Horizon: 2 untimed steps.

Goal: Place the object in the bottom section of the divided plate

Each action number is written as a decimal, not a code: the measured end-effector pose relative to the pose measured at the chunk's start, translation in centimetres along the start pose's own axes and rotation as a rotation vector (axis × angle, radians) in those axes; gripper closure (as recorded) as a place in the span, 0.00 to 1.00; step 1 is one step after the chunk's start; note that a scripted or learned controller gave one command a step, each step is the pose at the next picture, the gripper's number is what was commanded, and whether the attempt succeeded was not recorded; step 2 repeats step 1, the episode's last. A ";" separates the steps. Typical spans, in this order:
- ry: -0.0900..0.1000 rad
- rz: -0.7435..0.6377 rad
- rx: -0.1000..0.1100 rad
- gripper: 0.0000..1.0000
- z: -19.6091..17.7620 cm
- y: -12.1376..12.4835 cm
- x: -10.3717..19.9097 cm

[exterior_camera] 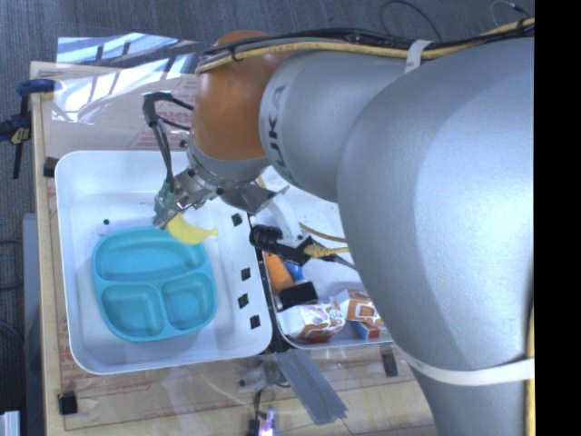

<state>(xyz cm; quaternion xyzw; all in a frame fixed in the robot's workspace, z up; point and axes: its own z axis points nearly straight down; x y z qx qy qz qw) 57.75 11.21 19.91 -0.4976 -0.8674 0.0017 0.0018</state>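
Banana [191, 232], yellow, curved, at gripper [169, 210], touching blue plate [152, 282] rim.

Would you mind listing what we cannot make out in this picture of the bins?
- Gripper: too small and dark in the camera view to tell whether it holds the yellow object beside the blue divided plate.
- Right bin: mostly hidden by the arm; the packets show only partly.
- Dark marks on the left bin near the bins' shared edge: too small to identify.
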 end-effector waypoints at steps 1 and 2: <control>0.000 0.000 0.000 0.00 0.0 0.0 0.0; 0.000 0.000 0.000 0.00 0.0 0.0 0.0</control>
